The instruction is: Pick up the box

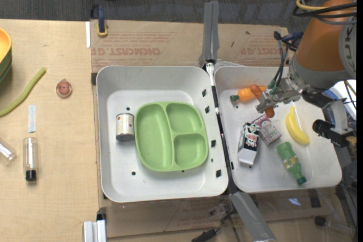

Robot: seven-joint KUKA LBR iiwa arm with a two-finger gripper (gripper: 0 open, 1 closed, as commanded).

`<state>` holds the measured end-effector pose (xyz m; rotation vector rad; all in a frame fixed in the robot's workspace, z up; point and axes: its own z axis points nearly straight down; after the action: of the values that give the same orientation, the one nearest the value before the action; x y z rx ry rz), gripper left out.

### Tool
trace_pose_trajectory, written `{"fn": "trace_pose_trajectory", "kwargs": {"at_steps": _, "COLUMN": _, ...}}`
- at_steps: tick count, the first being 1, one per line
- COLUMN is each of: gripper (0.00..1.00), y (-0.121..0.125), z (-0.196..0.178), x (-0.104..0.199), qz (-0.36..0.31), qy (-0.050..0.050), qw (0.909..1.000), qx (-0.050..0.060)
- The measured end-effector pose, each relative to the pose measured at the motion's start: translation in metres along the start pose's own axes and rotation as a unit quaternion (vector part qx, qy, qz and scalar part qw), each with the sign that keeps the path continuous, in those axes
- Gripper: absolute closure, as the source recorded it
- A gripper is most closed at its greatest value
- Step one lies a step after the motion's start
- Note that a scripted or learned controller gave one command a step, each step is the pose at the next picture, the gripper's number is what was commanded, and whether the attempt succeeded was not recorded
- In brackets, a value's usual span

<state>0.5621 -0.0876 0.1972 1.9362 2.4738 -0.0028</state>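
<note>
Green tray (pixel 170 136), yellow banana (pixel 296 127), black-and-white cow-patterned box (pixel 249 143), green bottle (pixel 291 162).

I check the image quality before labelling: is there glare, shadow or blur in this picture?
Camera view: even, soft light and mostly sharp. There is bright glare at the right edge beside the arm. The green plate and the can cast only faint shadows in the left bin. The small items near the box look slightly soft.

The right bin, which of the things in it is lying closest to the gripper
The orange carrot-like toy in the right bin, just left of the gripper. The banana, box and green bottle lie farther toward the near edge.
</note>
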Motion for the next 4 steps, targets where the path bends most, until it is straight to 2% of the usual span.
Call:
{"fn": "trace_pose_trajectory", "kwargs": {"at_steps": 1, "gripper": 1.0, "y": -0.089, "z": 0.074, "x": -0.005, "qz": -0.083, "qy": 0.001, "qw": 0.9966, "qx": 0.001}}
{"fn": "trace_pose_trajectory", "kwargs": {"at_steps": 2, "gripper": 1.0, "y": -0.007, "z": -0.083, "x": 0.014, "qz": -0.012, "qy": 0.0, "qw": 0.9999, "qx": 0.0}}
{"fn": "trace_pose_trajectory", "kwargs": {"at_steps": 3, "gripper": 1.0, "y": -0.03, "z": 0.075, "x": -0.001, "qz": -0.22, "qy": -0.003, "qw": 0.9754, "qx": -0.006}}
{"fn": "trace_pose_trajectory", "kwargs": {"at_steps": 4, "gripper": 1.0, "y": -0.012, "z": -0.064, "x": -0.004, "qz": -0.106, "qy": 0.0, "qw": 0.9944, "qx": 0.0}}
